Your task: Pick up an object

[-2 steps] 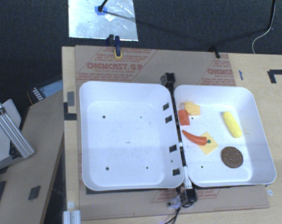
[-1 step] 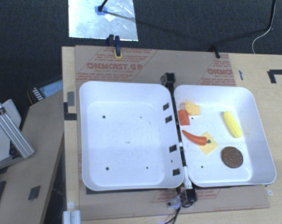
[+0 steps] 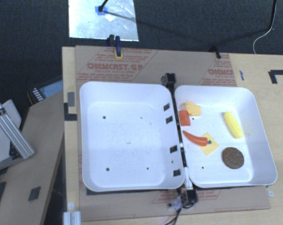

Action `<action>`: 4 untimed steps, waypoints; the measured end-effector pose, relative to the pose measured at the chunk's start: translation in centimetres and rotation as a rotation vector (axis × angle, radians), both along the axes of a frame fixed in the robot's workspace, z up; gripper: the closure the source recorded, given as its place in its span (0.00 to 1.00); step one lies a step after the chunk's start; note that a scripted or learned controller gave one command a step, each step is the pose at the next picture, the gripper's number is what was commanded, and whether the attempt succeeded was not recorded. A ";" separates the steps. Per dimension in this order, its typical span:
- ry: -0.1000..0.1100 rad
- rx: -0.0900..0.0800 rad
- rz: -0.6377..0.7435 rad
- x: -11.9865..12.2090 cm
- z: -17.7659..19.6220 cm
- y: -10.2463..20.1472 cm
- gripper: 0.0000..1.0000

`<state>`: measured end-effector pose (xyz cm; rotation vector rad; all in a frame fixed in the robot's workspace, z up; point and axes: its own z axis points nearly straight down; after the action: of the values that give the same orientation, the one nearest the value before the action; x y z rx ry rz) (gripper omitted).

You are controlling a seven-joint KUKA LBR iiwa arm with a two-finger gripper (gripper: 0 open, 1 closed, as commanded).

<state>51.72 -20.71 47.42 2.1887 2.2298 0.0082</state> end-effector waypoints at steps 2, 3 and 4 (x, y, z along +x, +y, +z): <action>-0.004 -0.002 0.005 0.1 1.1 0.0 0.00; -0.009 -0.005 0.009 0.1 2.3 0.0 1.00; -0.008 -0.005 0.009 0.1 2.3 -0.1 0.00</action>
<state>51.84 -20.77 49.70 2.1721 2.2333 0.0116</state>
